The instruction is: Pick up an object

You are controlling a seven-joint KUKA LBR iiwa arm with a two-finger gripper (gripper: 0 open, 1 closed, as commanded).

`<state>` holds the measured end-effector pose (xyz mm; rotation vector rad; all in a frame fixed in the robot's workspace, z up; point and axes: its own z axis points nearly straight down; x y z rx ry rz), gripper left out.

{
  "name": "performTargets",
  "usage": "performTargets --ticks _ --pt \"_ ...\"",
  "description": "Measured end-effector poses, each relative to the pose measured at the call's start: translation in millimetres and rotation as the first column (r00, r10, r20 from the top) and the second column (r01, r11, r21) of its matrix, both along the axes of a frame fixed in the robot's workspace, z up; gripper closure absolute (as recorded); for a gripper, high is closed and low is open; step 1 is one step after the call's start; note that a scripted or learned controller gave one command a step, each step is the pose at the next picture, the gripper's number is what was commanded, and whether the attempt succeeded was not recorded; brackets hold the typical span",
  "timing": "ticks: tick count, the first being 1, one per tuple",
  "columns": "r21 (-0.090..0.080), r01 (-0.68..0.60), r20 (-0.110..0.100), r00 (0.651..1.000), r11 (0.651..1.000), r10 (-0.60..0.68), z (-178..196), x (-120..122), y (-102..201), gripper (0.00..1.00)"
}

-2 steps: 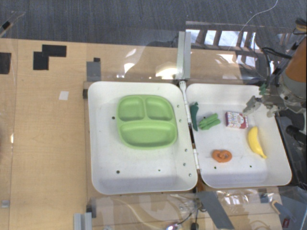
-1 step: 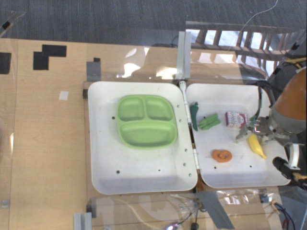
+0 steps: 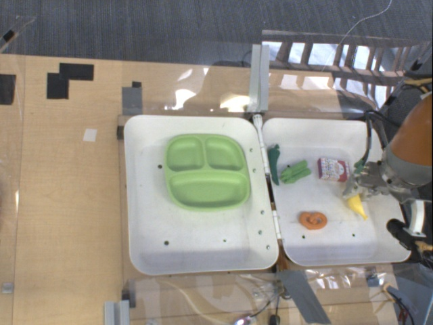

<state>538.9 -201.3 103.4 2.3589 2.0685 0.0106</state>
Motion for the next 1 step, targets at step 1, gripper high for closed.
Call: performTargets --ticks 1 --pt "-0.002 0.034 -0.004 0.999 0.999 -0.034 128.0 -38.1 26.1 1.0"
